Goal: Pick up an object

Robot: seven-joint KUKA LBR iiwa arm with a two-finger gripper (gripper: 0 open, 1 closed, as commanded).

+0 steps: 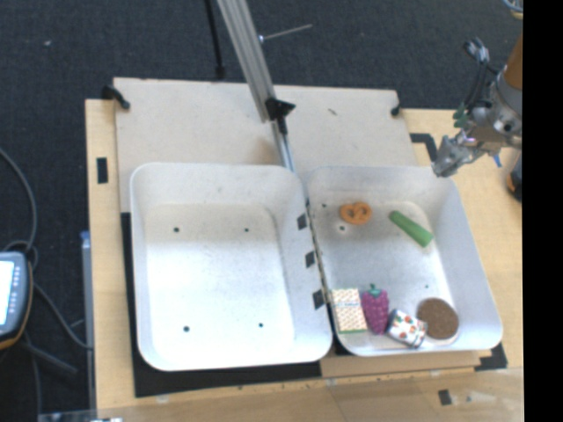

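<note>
left white plastic bin (220, 271): matt, faintly speckled
right white plastic bin (457, 227): same matt plastic
pale wooden bench (106, 236): smooth, dull
slanted aluminium rail (246, 42): ribbed metal, light sheen
green cylinder (411, 228): smooth plastic
dark floor (88, 25): rough carpet weave

Two bins sit side by side on the tabletop (106, 236). In the right bin (471, 262), a pretzel (355, 212) lies at the back with a pickle (411, 228) to its right. Along the front, left to right: box (349, 309), berry (376, 309), can (405, 327), disc (437, 317). The claw (449, 158) hangs above that bin's back right corner.
</note>
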